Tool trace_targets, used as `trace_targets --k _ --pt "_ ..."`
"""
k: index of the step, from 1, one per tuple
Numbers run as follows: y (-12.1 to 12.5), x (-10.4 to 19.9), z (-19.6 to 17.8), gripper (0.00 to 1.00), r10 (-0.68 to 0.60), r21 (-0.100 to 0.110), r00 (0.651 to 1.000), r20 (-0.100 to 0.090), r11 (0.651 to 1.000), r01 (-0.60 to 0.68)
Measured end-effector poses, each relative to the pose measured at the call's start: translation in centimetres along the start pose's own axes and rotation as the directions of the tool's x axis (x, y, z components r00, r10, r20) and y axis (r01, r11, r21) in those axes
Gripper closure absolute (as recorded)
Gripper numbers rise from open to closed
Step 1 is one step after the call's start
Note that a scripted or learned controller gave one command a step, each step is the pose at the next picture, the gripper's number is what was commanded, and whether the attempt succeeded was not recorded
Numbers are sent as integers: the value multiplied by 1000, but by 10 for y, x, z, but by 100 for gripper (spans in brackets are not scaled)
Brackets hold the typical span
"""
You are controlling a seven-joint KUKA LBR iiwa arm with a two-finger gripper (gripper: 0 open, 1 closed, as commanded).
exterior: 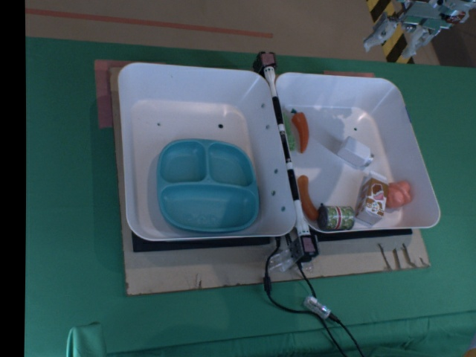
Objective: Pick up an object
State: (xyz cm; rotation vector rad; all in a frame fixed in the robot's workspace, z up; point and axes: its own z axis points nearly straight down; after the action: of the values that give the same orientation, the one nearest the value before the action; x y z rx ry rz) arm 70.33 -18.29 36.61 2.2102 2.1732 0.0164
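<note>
Objects crowd the right bin's (416, 155) lower edge: green can (336, 217), carton (372, 199), orange piece (306, 198). Mid-frame: grey block (355, 152), carrot (300, 131). Left bin holds teal tray (207, 185). Upper right, claw (405, 30) hangs above the counter (67, 199), fingers apart, gripping nothing.

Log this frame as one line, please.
phase: pre-grasp | gripper: raised beyond right bin's far corner, holding nothing | right bin: carrot, can, carton | left bin: teal plate

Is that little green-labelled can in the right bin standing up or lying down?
Lying down. The small dark can with a green label rests on its side near the right white bin's front wall, one round end facing left.
</note>
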Motion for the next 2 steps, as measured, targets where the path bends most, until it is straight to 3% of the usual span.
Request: trace_targets --k 1,2 --pt "0 0 -91 0 -13 21 1000 -16 1000 14" --pt "-4 5 26 0 -9 29 1000 -14 1000 9"
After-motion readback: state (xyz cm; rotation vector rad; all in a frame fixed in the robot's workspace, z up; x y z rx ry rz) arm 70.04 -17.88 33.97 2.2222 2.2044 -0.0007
